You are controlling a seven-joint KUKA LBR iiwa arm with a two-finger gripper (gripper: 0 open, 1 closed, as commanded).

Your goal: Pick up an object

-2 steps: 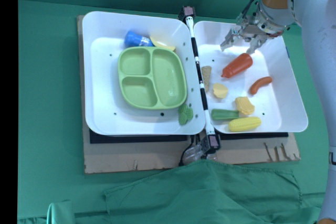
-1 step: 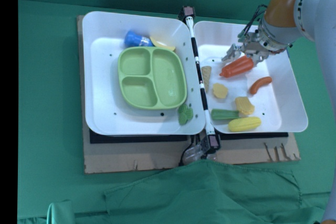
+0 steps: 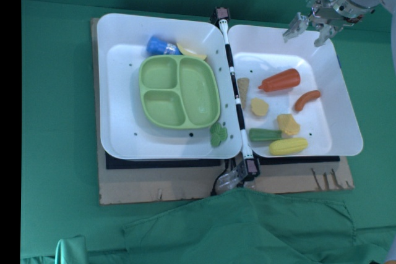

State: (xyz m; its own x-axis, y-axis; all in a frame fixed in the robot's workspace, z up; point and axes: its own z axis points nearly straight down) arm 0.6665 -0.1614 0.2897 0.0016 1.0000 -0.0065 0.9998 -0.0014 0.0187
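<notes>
Green cloth (image 3: 247, 229) is lying bunched along the near edge of the worktop (image 3: 55, 102), just in front of the brown cardboard sheet (image 3: 124, 185) under the two bins. On the left, the left bin (image 3: 117, 127) is holding a green divided plate (image 3: 179, 91), with a blue object (image 3: 162, 46) and a yellow piece (image 3: 192, 51) lying against its far rim and a small green leafy piece (image 3: 218, 133) sitting by its near corner. On the right, the right bin (image 3: 337, 127) is carrying the toy foods: an orange carrot (image 3: 280, 80), a small sausage (image 3: 307, 99), a cone-shaped piece (image 3: 243, 91), a tan round piece (image 3: 259, 107), a yellow chunk (image 3: 288, 125), a green pepper (image 3: 265, 135) and a yellow corn cob (image 3: 288, 146), none of them lifted. Over that bin's far right corner, the end effector (image 3: 309, 29) is hanging with its fingers spread and nothing between them.
</notes>
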